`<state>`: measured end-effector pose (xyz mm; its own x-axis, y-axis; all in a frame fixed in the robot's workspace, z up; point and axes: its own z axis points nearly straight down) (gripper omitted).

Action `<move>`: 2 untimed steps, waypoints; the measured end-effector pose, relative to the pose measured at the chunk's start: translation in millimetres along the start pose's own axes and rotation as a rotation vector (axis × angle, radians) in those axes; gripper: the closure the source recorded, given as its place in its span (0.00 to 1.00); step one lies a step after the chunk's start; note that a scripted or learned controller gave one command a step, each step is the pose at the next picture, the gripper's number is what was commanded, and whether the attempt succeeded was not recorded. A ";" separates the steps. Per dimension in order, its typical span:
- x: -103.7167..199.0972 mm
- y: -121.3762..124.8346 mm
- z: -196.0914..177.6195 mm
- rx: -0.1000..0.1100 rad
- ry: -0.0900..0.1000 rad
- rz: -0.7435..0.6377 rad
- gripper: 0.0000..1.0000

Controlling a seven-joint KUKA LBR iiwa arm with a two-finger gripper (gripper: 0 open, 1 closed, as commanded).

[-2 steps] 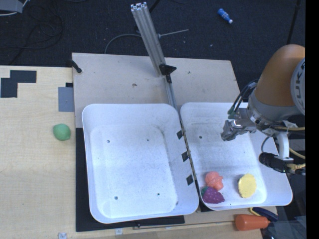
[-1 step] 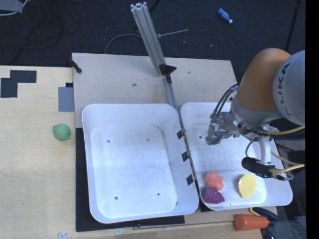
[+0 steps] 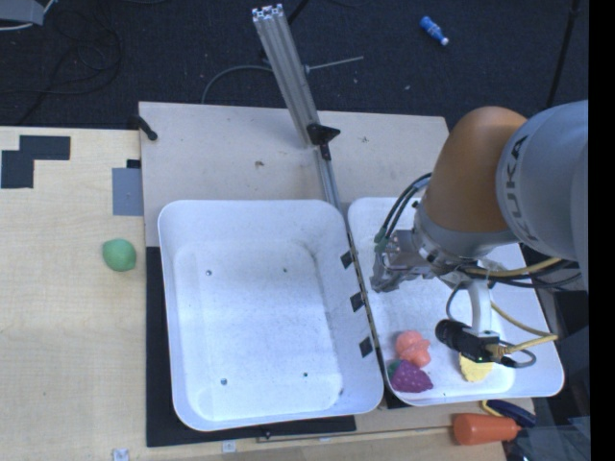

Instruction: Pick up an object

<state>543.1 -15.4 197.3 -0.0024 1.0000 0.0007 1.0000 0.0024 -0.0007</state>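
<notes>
Arm (image 3: 509, 185) is filling my frame's right side, hanging over the right bin (image 3: 538, 377). Gripper (image 3: 384, 275) is sitting near that bin's left wall; I'm not seeing whether it's clenched. Orange object (image 3: 411, 343), purple object (image 3: 411, 378) and yellow object (image 3: 475, 369) are lying lower right.
</notes>
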 end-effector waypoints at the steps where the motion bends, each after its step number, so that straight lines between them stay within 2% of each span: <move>1: 48.8 -20.3 -10.9 0.000 0.001 -0.001 1.00; 2: 93.9 -36.3 -12.4 0.000 0.000 -0.001 1.00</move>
